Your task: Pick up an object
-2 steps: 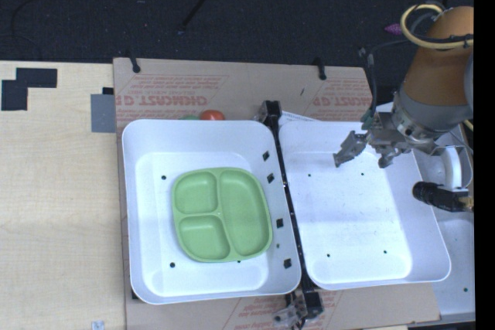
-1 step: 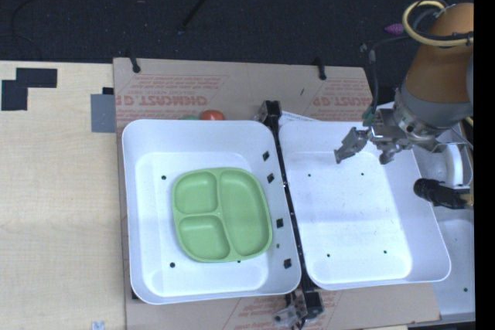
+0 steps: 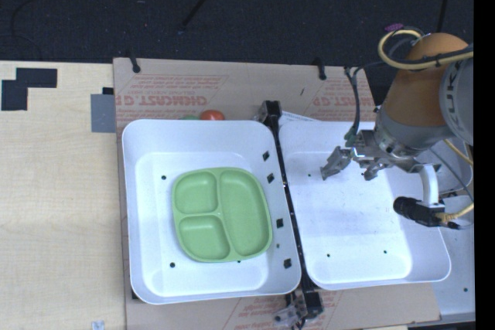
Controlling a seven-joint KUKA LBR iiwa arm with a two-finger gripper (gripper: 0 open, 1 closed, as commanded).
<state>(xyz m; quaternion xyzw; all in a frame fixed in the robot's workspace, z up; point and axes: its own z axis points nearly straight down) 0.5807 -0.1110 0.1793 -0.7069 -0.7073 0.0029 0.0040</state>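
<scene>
A green three-compartment plate (image 3: 223, 212) lies flat in the left bin (image 3: 147, 158). A small red object (image 3: 212, 116) sits just behind that bin's far wall, on the cardboard, with a bit of green beside it. My gripper (image 3: 352, 168) hangs over the far part of the right bin (image 3: 363, 259), pointing down. Its two fingers (image 3: 334, 165) stand apart, open, with nothing between them. The grey arm with its orange band (image 3: 421, 89) reaches in from the right.
A black divider (image 3: 282, 197) runs between the two bins. A dark cable end with a yellow tip (image 3: 421, 212) hangs off the arm over the right bin's right side. Cardboard (image 3: 201, 93) lies under both bins, and a wooden benchtop (image 3: 54, 197) stretches to the left.
</scene>
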